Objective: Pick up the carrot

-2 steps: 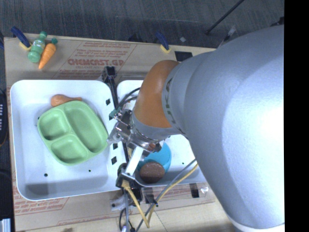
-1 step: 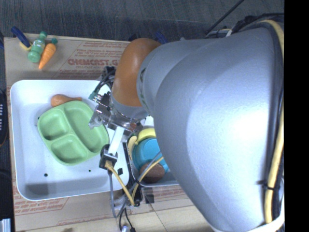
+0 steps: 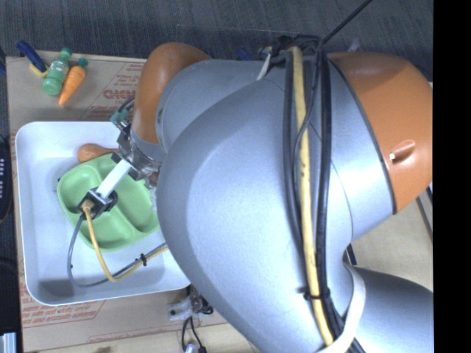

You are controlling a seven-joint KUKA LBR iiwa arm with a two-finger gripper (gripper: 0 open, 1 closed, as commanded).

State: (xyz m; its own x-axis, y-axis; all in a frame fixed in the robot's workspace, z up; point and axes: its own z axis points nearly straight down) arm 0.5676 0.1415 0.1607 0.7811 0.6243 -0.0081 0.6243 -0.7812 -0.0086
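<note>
Firstly, upper left of frame: carrot [image 3: 71,84], flat on tabletop [image 3: 110,98] beside green bottle [image 3: 54,78], outside white bin [image 3: 29,219].
Lower left: green plate [image 3: 121,226] in bin.
Centre: gripper [image 3: 135,160] above plate, likely misplaced for carrot; grip cannot be told.

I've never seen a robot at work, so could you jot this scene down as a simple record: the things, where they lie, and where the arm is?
carrot: outside the bin, on the brown board past its far left corner
next to it: green bottle, close alongside; blue item further left
bin: white, holds a green plate and a brown item
arm: reaches over the bin, wrist end above the plate, apart from the carrot
task state: carrot not picked up
</note>
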